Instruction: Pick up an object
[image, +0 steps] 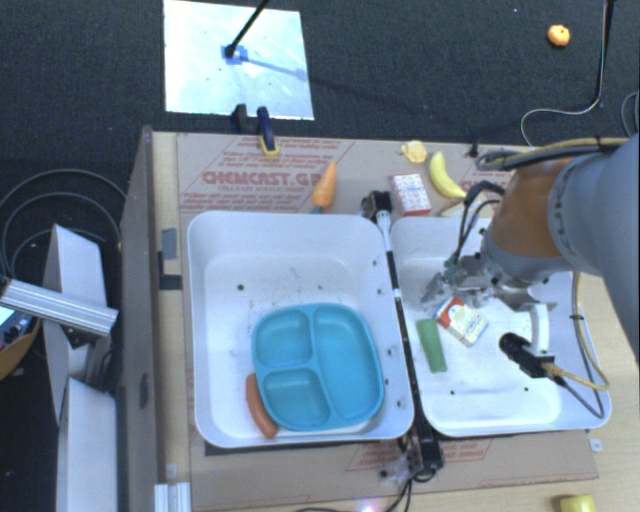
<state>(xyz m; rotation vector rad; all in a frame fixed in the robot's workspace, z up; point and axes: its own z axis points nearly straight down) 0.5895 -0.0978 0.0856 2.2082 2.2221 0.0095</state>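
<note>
Jaws hang low over the right bin, seemingly at the small carton; grip unclear.

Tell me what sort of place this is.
Probably a robotics lab bench for grasping trials: a grey arm with an orange band reaches over two shallow white bins holding toy food, such as a yellow plastic banana, on a cardboard-covered bench.

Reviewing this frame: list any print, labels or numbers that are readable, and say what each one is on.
"CHEMCAST. G…": red print on the cardboard sheet behind the left bin; the carrot covers the end.
Fainter red lines around it: too blurred to read.
Small box behind the bins: print too small.
Red-and-white packet in the right bin, at the gripper: print unreadable.
</note>
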